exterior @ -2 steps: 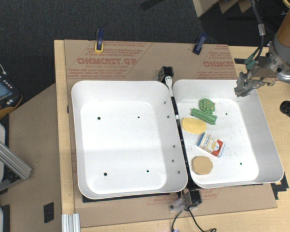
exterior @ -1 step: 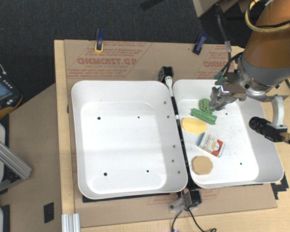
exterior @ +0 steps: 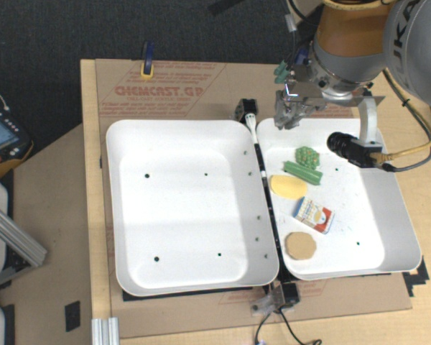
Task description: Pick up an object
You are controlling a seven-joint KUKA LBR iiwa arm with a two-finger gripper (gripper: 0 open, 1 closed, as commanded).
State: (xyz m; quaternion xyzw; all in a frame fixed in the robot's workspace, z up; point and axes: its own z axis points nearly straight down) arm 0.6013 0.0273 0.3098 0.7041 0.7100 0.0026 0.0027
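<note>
The left bin (exterior: 179, 200) sits bare-floored. In the right bin (exterior: 388, 221), 4 pickable items cluster left of centre: yellow piece (exterior: 287, 186), green toy (exterior: 304, 164), small carton (exterior: 314, 215), tan disc (exterior: 300, 246). The gripper (exterior: 290, 115) hovers over the bin's far edge, likely pre-descent; its grip state I cannot tell.

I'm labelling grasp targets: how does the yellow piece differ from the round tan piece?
The yellow piece is oval and bright; the round tan piece is a flat, dull disc. The yellow piece lies mid-bin; the tan piece lies near the front rim. Both lie in the right bin.
</note>
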